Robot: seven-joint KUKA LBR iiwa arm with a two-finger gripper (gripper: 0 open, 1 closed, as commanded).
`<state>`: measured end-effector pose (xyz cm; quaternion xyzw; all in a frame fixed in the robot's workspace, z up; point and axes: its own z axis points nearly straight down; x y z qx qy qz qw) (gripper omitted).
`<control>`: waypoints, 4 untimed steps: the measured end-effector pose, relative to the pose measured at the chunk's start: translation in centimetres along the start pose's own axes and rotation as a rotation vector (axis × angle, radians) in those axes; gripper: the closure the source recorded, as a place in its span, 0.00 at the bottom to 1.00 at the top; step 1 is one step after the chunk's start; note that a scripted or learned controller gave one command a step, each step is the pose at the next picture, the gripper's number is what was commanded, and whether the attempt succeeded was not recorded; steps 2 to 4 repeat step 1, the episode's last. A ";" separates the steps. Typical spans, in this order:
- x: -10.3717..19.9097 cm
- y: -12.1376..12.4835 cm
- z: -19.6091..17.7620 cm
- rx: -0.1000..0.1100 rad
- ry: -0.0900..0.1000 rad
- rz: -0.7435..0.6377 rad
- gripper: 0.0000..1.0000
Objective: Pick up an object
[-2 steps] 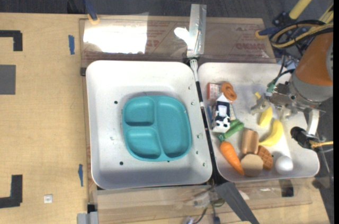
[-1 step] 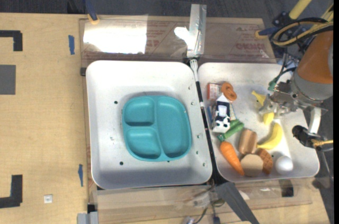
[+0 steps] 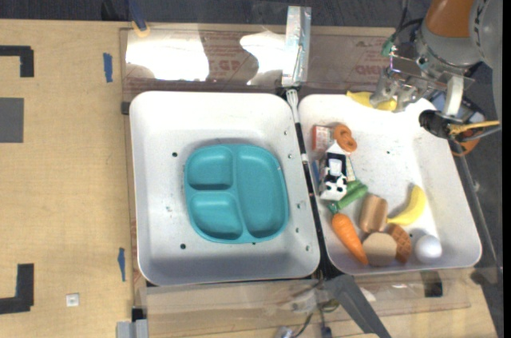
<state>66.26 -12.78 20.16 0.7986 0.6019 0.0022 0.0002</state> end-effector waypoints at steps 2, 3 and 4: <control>2.0 -1.0 -1.0 0.004 -0.003 -0.341 1.00; 2.0 -1.0 -1.0 0.004 -0.003 -0.341 1.00; 2.0 -1.0 -1.0 0.004 -0.003 -0.341 1.00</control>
